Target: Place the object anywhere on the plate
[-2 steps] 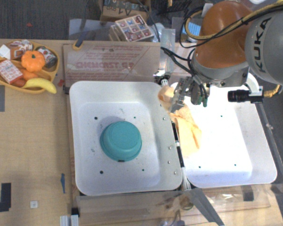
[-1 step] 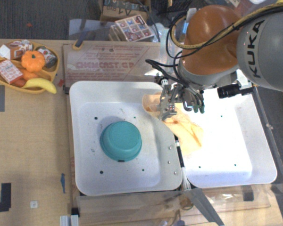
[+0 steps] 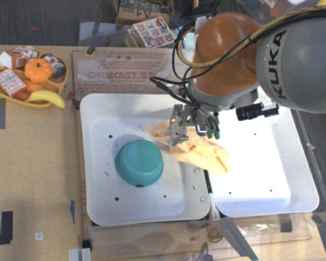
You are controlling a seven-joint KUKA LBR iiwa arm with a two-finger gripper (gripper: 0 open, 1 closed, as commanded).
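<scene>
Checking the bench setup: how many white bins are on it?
2. The left bin holds a teal plate; the right bin sits beside it. A yellow cloth under the claw drapes across both.

Plate [image 3: 139, 162] upside down in left bin [image 3: 98, 200]; cloth [image 3: 202, 154] straddling both bins' shared rim, right of plate.

We can read "KUKA" in black letters on the grey arm [image 3: 293, 64]. Cardboard sheet [image 3: 125, 75] has faded red print, too washed out for us.
</scene>
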